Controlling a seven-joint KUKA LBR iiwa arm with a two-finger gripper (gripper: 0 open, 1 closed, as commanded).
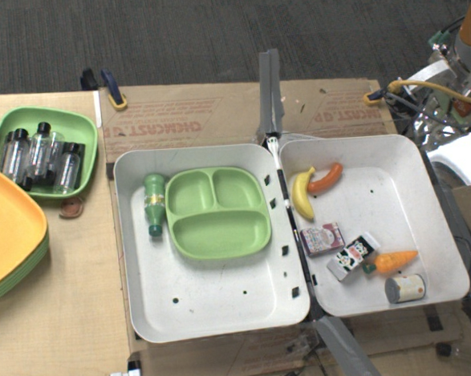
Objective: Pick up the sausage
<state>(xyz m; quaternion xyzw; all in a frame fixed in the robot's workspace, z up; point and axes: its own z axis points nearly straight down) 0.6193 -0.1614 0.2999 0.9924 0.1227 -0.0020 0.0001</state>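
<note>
One sausage [325,177] in right bin [406,211], touching banana [302,194].

A dark grey carpet floor [208,24] fills the top of the view, behind the worktop [54,348], which is of light wood. A sheet of brown cardboard [182,118] with printed red letters lies on the worktop, under the two white bins [139,310] — the letters read upside down from this side. A grey metal bar [270,92] stands between the bins at the far edge, and a second grey bar [348,356] shows at the near edge. At the left of the worktop stand a green tray [83,137] with dark bottles [40,157] and a stack of orange plates [9,231]. The light is even and soft — no strong shadows.
</note>
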